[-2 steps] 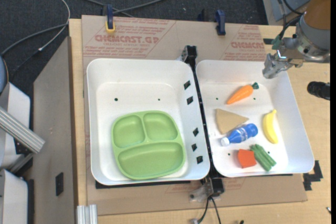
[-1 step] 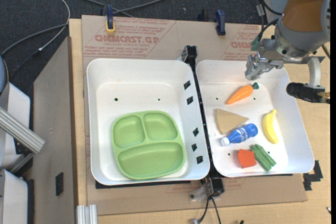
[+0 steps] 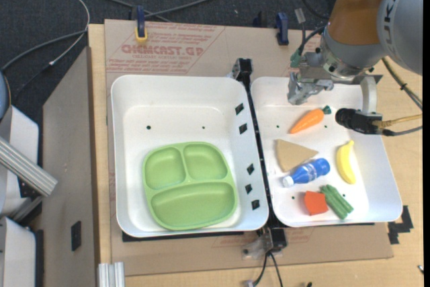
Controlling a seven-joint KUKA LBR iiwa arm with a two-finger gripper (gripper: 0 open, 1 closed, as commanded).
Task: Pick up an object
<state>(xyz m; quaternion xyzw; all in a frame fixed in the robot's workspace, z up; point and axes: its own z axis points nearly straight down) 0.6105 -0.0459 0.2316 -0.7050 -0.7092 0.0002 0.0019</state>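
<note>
My gripper (image 3: 306,90) hangs over the back of the right bin (image 3: 376,201), just above and to the left of an orange carrot (image 3: 307,121). Nothing shows between its fingers. In front of the carrot lie a tan wedge (image 3: 291,152), a blue bottle with a white cap (image 3: 308,171) and a yellow banana (image 3: 345,161). A red block (image 3: 314,202) and a green piece (image 3: 336,201) rest near the bin's front edge.
The left bin (image 3: 127,144) holds a green divided plate (image 3: 189,183). A black divider with clips (image 3: 250,138) runs between the bins. A black fitting (image 3: 357,119) sits at the right bin's far right side. Cables trail across the dark floor behind the bench.
</note>
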